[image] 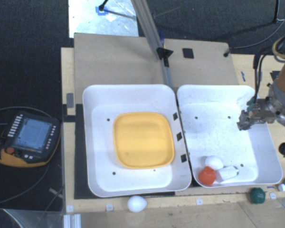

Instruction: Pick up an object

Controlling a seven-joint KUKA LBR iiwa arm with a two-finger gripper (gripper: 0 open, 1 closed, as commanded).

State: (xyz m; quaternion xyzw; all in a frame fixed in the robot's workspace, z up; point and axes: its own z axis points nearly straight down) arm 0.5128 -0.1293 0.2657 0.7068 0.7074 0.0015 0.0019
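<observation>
Objects for picking — a red ball (207, 175), a white ball (213, 163) and a white block (228, 173) — cluster in the right bin's (263, 148) near corner, well apart from the tool (243, 122), whose grip I cannot tell.

Plate (143, 139) in left bin (97, 127), balls (210, 169) in right bin (261, 146)

Right bin (199, 127) floor open; balls (210, 169) crowd near corner.

Arm (284, 87) — cropped at right edge
</observation>
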